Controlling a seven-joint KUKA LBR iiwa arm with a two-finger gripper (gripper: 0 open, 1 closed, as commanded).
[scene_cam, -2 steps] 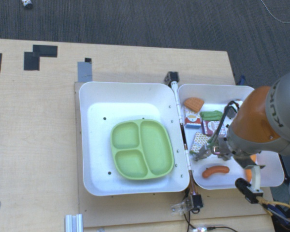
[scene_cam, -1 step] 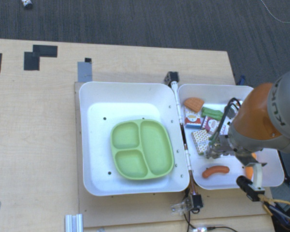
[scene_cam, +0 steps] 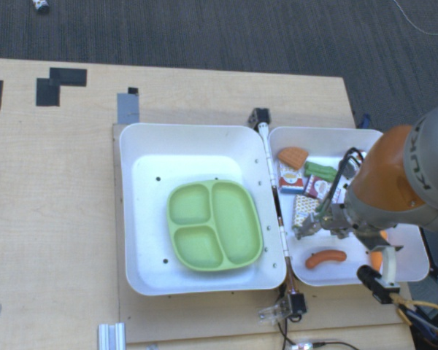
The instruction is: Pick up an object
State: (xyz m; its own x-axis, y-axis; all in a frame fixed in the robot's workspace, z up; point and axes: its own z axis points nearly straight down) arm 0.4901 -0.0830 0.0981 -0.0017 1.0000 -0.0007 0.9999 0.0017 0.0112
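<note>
- Two white bins side by side, centre and right of frame: left bin, right bin.
- Left bin holds a light green three-compartment plate, lying flat, lower middle of the bin.
- Right bin holds small items: orange bread-like piece at its upper left, green packet just right of it, red-and-white box below, patterned card under that.
- Red sausage lies alone on the right bin's floor, lower part, near the front wall.
- Grey arm with orange band comes in from the right edge over the right bin.
- Gripper low over the right bin, just above-left of the sausage, by the card's lower edge; nothing visibly between its tips, state unclear.
</note>
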